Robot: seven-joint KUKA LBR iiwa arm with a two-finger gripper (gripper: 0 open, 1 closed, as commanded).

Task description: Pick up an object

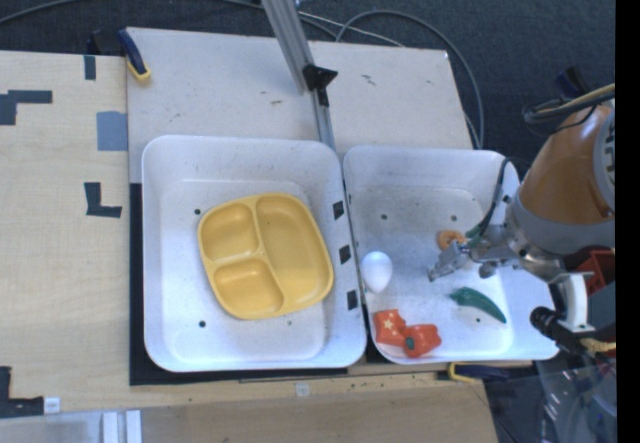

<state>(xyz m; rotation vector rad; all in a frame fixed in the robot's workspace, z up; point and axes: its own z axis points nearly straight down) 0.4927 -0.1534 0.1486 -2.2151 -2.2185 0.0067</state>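
Note:
The right bin (420,181) holds a white egg-shaped object (376,270), a red and orange toy (405,332) at the front, a green pepper-like piece (478,302), and a small orange item (450,238). My gripper (450,259) reaches in from the right and sits low in the right bin, just beside the small orange item and above the green piece. The fingers are small and dark in this view.
The left bin (165,231) bears a yellow divided plate (264,254). A metal pole (283,11) slants up from between the bins at the back. Cables lie on the floor behind. The arm's orange band (565,176) fills the right side.

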